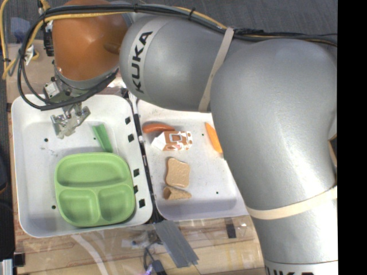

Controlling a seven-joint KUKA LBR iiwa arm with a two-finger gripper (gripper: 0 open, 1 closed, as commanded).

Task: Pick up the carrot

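Note:
The carrot is a slim orange piece lying along the right side of the right bin. Its right side sits close under the big grey arm. My gripper hangs over the back left part of the left bin, far to the left of the carrot and apart from it. Nothing shows in the gripper. The orange wrist band sits just above it.
A green divided plate fills the front of the left bin, with a green stick behind it. The right bin also holds a red-orange sausage shape, an orange-and-white toy and two bread pieces.

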